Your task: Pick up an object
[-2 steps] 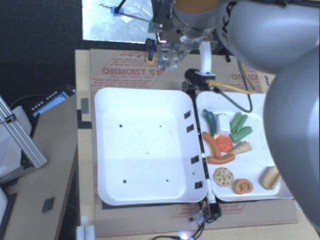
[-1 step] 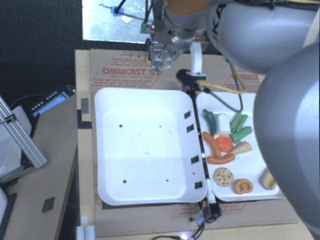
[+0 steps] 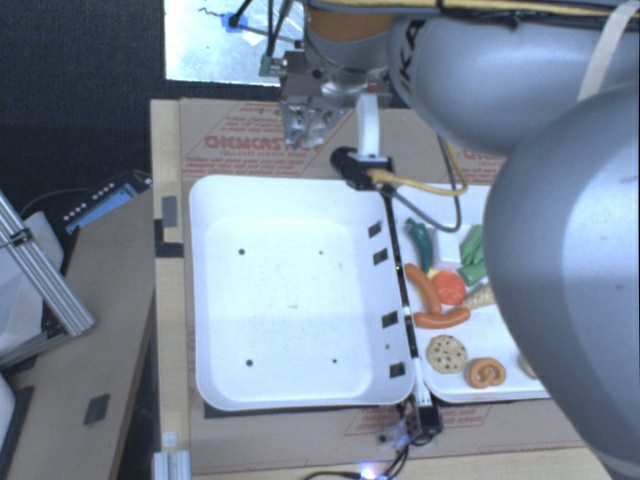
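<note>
Hanging above the cardboard beyond the far rim of the left bin, the gripper is pointing down at the bench, and nothing is showing between its fingertips. Whether those tips are spread or pressed together I cannot tell, since they are blurring into the printed cardboard under them.

Everything worth picking is lying nearer the camera than the claw and off toward the side the arm is reaching from, in the right bin. There a green pepper, a leafy green piece, a red tomato-like piece, an orange sausage, a chocolate-chip cookie and a small pretzel are sitting close together, some touching. The arm's grey bulk is hiding the rest of that bin (more may be lying under it).

Judging by this, the pick is not done: nothing is gripped or lifted, and the claw is well apart from every item. Still left, I think, are choosing a target, travelling over the divider into the right bin, descending, closing and raising.
</note>
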`<control>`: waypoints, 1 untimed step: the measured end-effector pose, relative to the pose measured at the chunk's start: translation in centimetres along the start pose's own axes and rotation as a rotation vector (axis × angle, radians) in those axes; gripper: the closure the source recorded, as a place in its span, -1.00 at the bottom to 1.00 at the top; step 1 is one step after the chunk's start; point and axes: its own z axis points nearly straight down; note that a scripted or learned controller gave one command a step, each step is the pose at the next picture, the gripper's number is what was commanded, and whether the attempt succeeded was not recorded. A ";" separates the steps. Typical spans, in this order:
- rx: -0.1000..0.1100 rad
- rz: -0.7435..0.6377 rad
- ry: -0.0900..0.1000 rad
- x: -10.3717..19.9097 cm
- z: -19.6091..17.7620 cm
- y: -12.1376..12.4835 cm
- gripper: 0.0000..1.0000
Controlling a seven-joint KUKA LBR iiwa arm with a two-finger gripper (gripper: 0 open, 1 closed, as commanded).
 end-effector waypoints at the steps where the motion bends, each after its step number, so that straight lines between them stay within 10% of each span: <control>1: -0.002 0.000 0.000 2.8 1.2 0.0 1.00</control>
